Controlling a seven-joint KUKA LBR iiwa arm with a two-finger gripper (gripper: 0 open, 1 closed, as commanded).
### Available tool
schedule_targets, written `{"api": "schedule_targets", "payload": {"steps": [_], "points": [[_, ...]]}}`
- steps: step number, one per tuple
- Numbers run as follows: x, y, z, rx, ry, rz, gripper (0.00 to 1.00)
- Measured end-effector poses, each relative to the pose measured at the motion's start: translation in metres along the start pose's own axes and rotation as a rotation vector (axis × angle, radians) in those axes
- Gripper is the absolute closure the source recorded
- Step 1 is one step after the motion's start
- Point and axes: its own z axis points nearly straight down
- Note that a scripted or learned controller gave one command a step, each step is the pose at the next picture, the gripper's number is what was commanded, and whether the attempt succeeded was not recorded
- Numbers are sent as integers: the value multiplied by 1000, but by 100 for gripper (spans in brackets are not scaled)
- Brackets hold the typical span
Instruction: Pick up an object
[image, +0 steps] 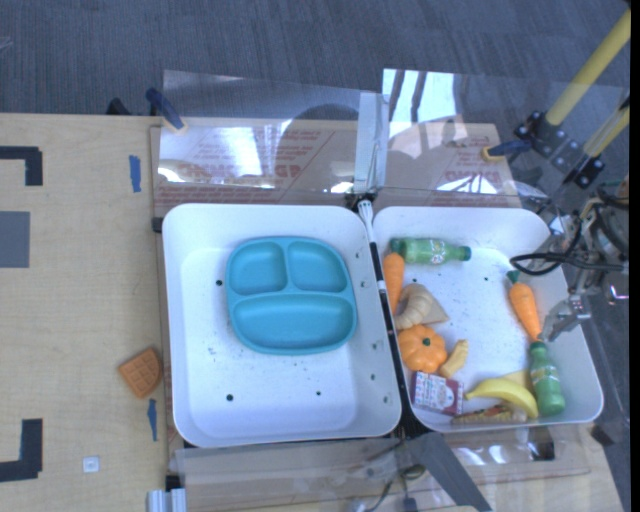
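The right bin (478, 300) holds several toy foods. A green bottle (430, 251) lies along its far wall. An orange carrot (393, 280) rests against the left wall, with a beige shell-like piece (420, 305) and an orange pumpkin (423, 348) just below it. A small yellow piece (455, 358) and a red and white carton (437, 392) sit near the front. A banana (505, 392) lies at the front right, beside a second green bottle (546, 380). Another carrot (524, 308) lies by the right wall.
The left bin (195, 300) holds a blue divided plate (291, 295). A brown waffle-like piece (141, 372) lies on the wooden bench to the left of the bins. Black cables and a metal clamp (565, 315) hang over the right bin's right rim. Yellow poles (590, 65) stand at the top right.
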Motion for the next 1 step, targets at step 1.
{"api": "schedule_targets", "payload": {"steps": [1], "points": [[-2,-6,122,-5,13,-40,0]]}}
